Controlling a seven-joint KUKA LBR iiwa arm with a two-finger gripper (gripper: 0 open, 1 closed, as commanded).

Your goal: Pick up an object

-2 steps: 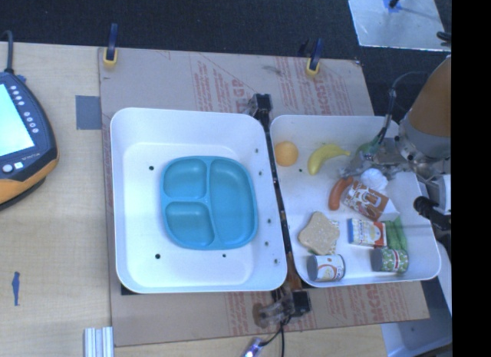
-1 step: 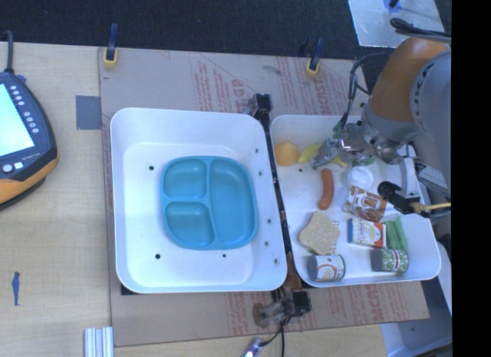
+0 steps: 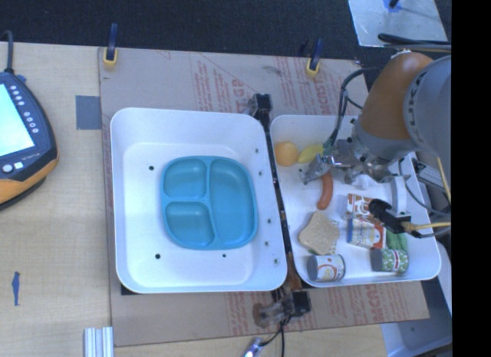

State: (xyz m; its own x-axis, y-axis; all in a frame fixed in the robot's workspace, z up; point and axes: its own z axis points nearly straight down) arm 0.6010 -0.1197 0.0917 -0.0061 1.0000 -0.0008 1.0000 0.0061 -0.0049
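My gripper (image 3: 317, 170) hangs low over the back of the right bin (image 3: 430, 271). It sits just above the upper end of a red sausage (image 3: 325, 194), which lies on the bin floor. Beside the gripper, toward the bin's back left, are an orange ball (image 3: 286, 153) and a yellow piece (image 3: 311, 153). A slice of bread (image 3: 319, 233) lies in front of the sausage. Nearer the front edge are a small can (image 3: 327, 268), a printed packet (image 3: 364, 221) and a green can (image 3: 390, 259).
The left bin (image 3: 130, 263) holds a blue divided plate (image 3: 209, 202). A pendant with a screen (image 3: 19, 144) lies on the bench at the far left. Clamps (image 3: 111, 48) stand at the back edge. The arm's bulk (image 3: 399, 110) hangs over the right bin's back right.
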